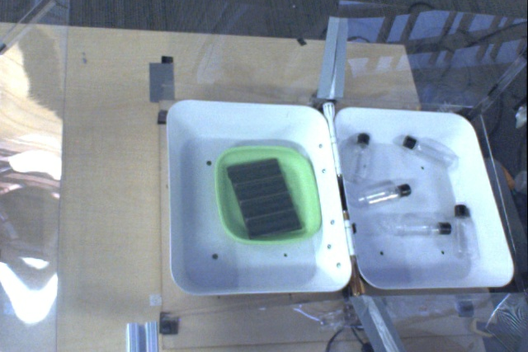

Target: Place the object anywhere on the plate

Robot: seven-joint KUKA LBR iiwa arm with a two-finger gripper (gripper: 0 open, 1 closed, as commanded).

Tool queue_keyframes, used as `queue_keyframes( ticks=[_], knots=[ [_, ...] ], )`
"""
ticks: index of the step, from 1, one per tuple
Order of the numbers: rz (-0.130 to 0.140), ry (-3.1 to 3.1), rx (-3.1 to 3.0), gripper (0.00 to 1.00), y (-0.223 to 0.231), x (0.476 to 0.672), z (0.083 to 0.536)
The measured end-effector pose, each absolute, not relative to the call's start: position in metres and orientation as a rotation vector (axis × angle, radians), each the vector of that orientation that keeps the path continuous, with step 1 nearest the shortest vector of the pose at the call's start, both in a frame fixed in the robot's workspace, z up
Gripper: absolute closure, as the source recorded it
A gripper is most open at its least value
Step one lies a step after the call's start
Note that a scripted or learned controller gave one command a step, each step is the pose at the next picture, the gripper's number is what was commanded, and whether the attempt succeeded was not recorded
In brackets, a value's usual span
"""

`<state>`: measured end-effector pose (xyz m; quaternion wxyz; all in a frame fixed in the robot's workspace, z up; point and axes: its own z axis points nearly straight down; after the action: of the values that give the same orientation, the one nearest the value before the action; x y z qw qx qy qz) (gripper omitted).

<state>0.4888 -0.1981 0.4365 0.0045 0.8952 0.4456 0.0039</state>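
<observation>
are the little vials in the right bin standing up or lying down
Lying down: the vials show their full clear length sideways on the right bin floor, black caps at one end.

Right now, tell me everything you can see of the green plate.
The plate is a bright lime-green, squarish dish with rounded corners and a raised rim; it looks like plastic. It lies flat on the floor of the left bin, about in the middle and clear of the bin's walls. A dark grey ribbed block lies in its well, turned slightly off the plate's edges and covering most of its middle. Nothing else touches it.
</observation>
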Motion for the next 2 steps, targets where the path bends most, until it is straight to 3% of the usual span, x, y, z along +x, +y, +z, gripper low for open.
queue_keyframes(
  ticks=[2],
  knots=[
    [0.014,1.117,2.929,0.00,-0.1989,0.4887,0.4360]
  ],
)
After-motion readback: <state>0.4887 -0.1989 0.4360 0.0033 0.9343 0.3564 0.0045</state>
